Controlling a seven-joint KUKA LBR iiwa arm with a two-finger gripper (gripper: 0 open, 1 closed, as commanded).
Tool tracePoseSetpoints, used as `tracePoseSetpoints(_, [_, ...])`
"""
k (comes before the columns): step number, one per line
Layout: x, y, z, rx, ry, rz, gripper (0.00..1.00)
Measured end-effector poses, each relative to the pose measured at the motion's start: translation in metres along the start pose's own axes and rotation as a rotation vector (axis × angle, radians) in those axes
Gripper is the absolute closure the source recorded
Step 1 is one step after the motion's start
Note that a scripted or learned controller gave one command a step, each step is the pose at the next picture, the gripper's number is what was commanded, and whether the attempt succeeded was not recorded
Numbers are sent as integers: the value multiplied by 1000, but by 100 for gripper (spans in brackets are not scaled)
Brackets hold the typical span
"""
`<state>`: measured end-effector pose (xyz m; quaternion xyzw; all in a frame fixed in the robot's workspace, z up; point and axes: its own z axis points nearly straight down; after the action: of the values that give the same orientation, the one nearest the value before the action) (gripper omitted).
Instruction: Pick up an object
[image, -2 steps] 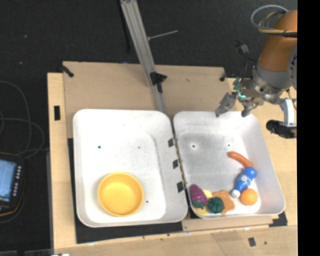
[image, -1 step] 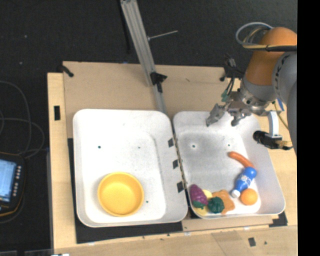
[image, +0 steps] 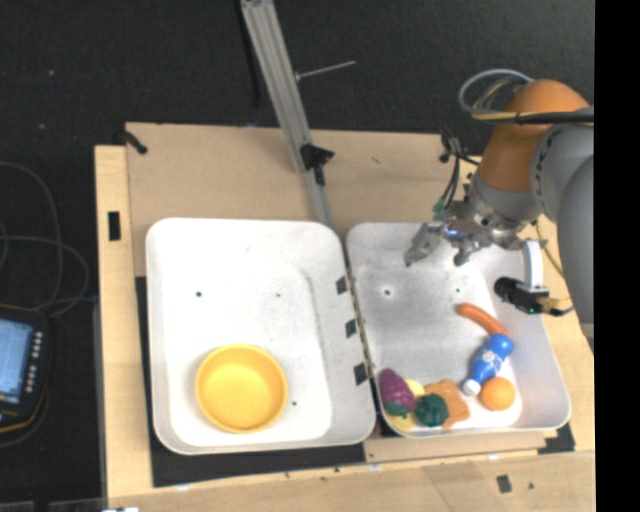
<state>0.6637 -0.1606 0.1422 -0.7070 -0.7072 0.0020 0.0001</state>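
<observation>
Nothing is picked up yet, as far as I can judge. The gripper (image: 440, 246) hangs over the upper part of the right bin (image: 400, 300), right of centre in the frame, with its two fingers spread apart and nothing between them. Every candidate object lies well below it, gathered along the bin's lower edge: an orange carrot (image: 480, 318), a small blue-and-white bottle (image: 488, 362), an orange ball (image: 497, 394), a purple toy (image: 395, 390), a dark green toy (image: 432, 409), and something tan and yellow beneath those two that I can't identify. The left bin (image: 240, 260) carries a yellow bowl (image: 241, 387) at lower left. Choosing a target, descending, closing and lifting are all left to do.

No brand, label or lettering is legible; the bottle is too small to read.
</observation>
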Motion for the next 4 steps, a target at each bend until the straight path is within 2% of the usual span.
tracePoseSetpoints(1, [-1,0,43,0,0,0,0])
tracePoseSetpoints(2, [-2,1,29,-5,-1,0,100])
tracePoseSetpoints(4, [-8,-7,-69,-9,1,-1,100])
